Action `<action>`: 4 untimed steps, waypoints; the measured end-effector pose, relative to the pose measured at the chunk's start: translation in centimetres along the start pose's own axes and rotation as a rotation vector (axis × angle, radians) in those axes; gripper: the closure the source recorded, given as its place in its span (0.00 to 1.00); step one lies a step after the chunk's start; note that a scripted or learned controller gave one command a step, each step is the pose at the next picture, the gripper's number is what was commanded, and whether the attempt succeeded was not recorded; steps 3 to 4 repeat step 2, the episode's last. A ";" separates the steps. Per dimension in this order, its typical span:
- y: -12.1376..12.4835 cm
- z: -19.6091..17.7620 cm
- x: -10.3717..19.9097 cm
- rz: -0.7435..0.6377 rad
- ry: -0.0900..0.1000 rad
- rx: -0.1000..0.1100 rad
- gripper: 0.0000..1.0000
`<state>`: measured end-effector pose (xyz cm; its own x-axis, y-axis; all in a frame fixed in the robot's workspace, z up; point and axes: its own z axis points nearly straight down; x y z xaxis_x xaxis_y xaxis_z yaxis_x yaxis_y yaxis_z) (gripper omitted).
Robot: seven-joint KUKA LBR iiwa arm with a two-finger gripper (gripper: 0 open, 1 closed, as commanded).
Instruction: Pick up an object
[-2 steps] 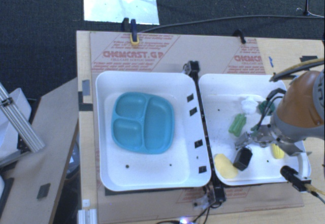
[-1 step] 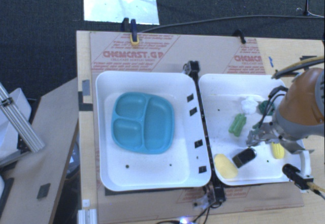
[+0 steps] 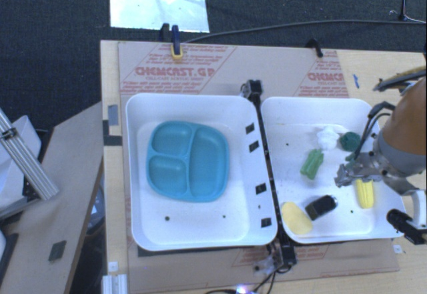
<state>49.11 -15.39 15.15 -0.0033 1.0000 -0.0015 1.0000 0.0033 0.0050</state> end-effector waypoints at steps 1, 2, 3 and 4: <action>-0.4 -6.2 0.2 -0.001 -0.001 -0.003 1.00; -0.2 -6.6 0.2 -0.001 0.000 0.002 1.00; -0.2 -6.6 0.2 -0.001 0.000 0.002 1.00; -0.2 -6.6 0.2 -0.001 0.000 0.002 1.00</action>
